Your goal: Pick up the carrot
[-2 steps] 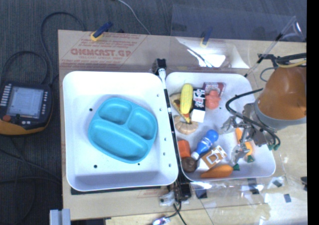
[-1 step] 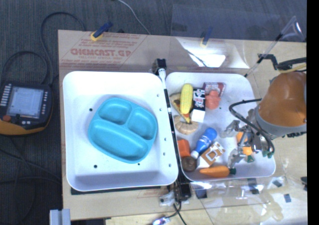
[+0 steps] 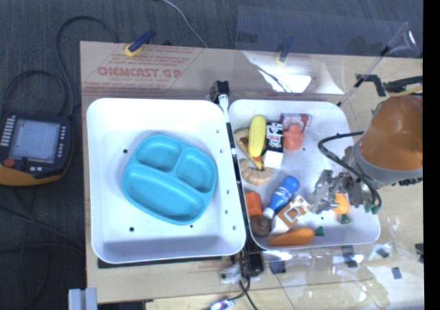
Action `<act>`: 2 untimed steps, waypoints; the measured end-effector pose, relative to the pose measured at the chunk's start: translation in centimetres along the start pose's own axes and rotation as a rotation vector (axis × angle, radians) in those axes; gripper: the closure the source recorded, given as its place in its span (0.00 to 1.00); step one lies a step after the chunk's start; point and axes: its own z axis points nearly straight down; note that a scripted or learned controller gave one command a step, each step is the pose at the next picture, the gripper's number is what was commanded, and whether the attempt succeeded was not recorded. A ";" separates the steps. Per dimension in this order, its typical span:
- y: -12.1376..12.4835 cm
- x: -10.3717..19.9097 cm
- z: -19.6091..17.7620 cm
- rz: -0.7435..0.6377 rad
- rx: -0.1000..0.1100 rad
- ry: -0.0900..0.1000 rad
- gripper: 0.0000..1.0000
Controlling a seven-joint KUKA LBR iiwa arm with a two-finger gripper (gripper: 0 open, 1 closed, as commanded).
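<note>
two shallow white bins sit side by side, the left bin (image 3: pixel 103 164) holding a blue divided plate (image 3: pixel 170 178) and the right bin (image 3: pixel 357 233) crowded with toy food. the carrot (image 3: pixel 292 236) lies flat along the bottom edge of the right bin, just below a blue and white bottle (image 3: pixel 282 195). the gripper (image 3: pixel 337 195) hangs low over the bin's lower right, a little up and right of the carrot, and whether its fingers are apart or together cannot be told in the blurred metal there.
</note>
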 end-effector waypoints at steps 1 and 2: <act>0.0 0.1 0.1 0.000 0.000 0.002 0.00; -2.2 0.8 1.2 0.282 -0.008 0.013 0.00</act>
